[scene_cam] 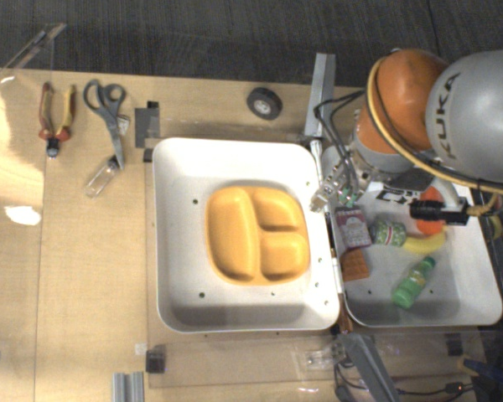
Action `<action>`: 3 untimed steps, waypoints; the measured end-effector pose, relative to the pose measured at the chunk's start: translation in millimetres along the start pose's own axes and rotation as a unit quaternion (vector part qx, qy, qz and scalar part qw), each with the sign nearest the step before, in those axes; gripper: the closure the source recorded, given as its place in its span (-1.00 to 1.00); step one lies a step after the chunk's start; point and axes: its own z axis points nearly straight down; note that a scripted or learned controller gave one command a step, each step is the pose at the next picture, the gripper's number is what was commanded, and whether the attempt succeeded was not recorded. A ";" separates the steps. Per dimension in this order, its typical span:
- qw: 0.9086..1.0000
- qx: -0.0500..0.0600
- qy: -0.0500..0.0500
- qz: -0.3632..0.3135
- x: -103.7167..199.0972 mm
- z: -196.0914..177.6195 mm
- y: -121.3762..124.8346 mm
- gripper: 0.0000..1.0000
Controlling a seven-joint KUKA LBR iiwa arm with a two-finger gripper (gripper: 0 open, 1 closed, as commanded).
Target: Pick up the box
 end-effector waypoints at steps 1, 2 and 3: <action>0.991 0.007 -0.007 0.132 -10.4 -153.6 -35.5 1.00; 0.998 0.009 -0.004 0.068 55.2 -68.6 -14.5 1.00; 0.938 0.009 -0.006 0.347 20.6 -26.4 -7.8 1.00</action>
